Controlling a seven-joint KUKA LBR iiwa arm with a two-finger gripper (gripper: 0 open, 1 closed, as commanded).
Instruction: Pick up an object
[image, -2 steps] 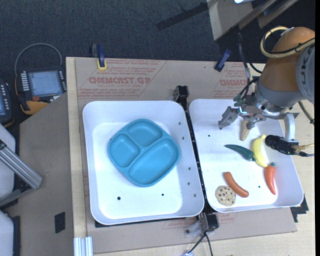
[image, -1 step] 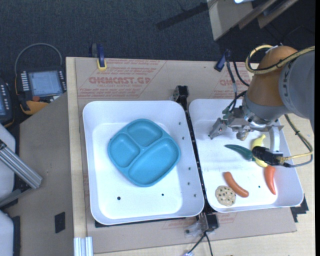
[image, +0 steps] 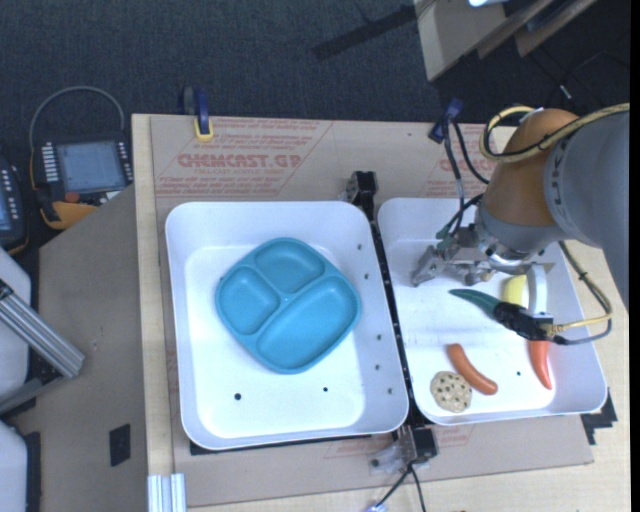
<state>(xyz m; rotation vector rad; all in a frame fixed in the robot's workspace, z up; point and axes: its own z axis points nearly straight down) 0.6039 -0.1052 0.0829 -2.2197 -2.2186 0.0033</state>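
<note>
While your arm (image: 560, 170) bends down over the right bin (image: 420, 225), I can't tell how the jaws sit; a smooth orange sausage (image: 471, 368) lies beside a round speckled cookie (image: 451, 391).

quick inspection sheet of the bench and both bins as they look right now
surface: bench board bears the left bin and right bin side by side
job's things: in the right bin, a sausage, a cookie, a carrot, a yellow piece and a dark green piece
clutter: blue divided plate in the left bin
grippers: gripper low over the right bin's far end; open or shut cannot be told
cables: yellow cable across the right bin's right side
surroundings: handheld pendant on the dark floor at left; clamp on the board's far edge
</note>
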